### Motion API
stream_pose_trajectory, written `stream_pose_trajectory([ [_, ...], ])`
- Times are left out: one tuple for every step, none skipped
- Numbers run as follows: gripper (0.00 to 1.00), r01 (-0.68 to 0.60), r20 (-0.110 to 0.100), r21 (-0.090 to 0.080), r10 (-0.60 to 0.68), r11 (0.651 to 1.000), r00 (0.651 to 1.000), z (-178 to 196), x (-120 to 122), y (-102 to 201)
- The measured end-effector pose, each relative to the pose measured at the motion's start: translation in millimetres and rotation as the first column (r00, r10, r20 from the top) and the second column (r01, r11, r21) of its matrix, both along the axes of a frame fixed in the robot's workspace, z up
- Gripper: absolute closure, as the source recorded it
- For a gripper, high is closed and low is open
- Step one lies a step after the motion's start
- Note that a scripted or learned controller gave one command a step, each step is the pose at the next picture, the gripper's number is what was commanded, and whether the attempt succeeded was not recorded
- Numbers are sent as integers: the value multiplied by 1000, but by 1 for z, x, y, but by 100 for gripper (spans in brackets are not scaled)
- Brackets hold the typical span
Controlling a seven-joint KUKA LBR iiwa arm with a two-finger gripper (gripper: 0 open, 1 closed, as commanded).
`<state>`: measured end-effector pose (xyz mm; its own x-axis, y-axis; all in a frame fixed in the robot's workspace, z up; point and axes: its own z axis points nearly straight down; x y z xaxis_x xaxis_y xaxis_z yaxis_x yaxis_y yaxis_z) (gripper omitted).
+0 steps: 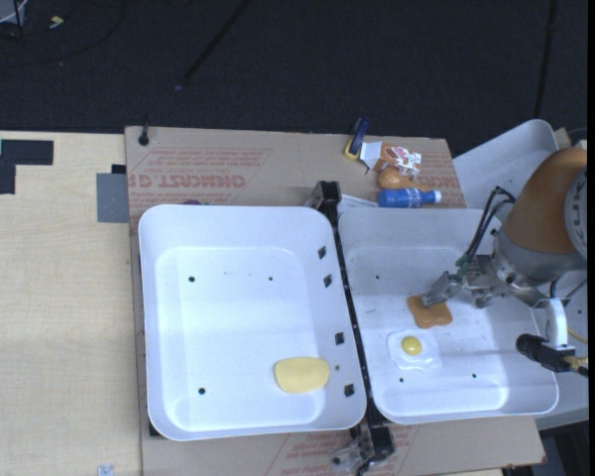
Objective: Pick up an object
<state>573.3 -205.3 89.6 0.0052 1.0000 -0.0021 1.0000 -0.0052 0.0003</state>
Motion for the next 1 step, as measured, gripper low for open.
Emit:
stream_pose_trajectory([
  [0,-5,3,1,5,1000,1000,0,-12,26],
])
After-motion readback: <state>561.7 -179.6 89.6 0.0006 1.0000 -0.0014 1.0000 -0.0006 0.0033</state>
